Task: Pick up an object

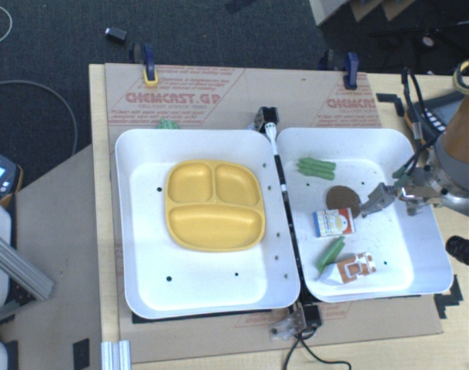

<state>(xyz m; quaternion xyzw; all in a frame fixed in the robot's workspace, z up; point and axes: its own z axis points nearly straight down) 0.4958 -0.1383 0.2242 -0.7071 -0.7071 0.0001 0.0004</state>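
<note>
the tool (pixel 370 201) hangs low in the right white bin (pixel 427 272), just beside the flat brown round disc (pixel 342 197); i cannot tell how wide it stands. best to centre over the disc, clear of the small white-and-orange carton (pixel 332 223), before closing.

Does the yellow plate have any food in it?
No, empty. All three sections of the yellow plate show bare yellow, and the toy food lies in the right bin instead.

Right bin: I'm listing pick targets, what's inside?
Right bin holds green beans, a brown disc, a small carton, a green pod and an orange packet. Anything beneath them is hidden.
</note>
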